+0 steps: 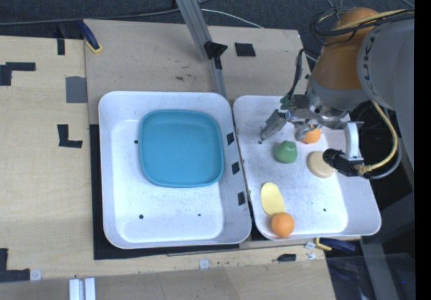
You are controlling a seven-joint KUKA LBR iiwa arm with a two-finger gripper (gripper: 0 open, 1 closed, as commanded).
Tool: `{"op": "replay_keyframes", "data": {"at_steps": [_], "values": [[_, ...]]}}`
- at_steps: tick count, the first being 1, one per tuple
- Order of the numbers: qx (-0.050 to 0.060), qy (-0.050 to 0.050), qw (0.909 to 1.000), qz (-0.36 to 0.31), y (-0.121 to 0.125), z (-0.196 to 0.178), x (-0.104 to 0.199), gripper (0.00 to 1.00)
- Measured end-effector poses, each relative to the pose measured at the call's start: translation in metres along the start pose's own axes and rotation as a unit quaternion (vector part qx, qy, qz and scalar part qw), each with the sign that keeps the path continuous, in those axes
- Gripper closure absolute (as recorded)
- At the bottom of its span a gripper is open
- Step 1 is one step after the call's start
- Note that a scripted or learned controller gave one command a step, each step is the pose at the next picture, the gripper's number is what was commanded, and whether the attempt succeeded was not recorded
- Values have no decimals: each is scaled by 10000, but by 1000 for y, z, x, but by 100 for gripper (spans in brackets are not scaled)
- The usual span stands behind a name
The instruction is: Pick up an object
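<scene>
- The tool [288, 127] hangs over the right bin [337, 224], fingers spread open, holding nothing; it partly hides a small orange piece [312, 135].
- Green ball [285, 152] lies just below.

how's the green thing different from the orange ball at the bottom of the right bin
The green object is green; the orange ball is orange. The green object lies in the upper middle of the right bin, just below the gripper; the orange ball lies near the bin's front edge, far from the gripper. The orange ball touches a yellow object; the green object lies apart from its neighbours. Both are small, roundish and similar in size.
</scene>
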State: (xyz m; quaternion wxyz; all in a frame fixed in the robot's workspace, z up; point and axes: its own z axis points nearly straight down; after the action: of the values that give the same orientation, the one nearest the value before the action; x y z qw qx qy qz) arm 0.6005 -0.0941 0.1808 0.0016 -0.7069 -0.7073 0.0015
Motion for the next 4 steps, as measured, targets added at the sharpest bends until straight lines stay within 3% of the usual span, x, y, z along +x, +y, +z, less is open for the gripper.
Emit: {"op": "replay_keyframes", "data": {"at_steps": [2,3,4], "values": [[-20,-4,10000,-2,-10,93,-2,0],[-35,-7,10000,0,-9,80,-3,100],[-37,-3,10000,2,-11,37,-7,100]]}}
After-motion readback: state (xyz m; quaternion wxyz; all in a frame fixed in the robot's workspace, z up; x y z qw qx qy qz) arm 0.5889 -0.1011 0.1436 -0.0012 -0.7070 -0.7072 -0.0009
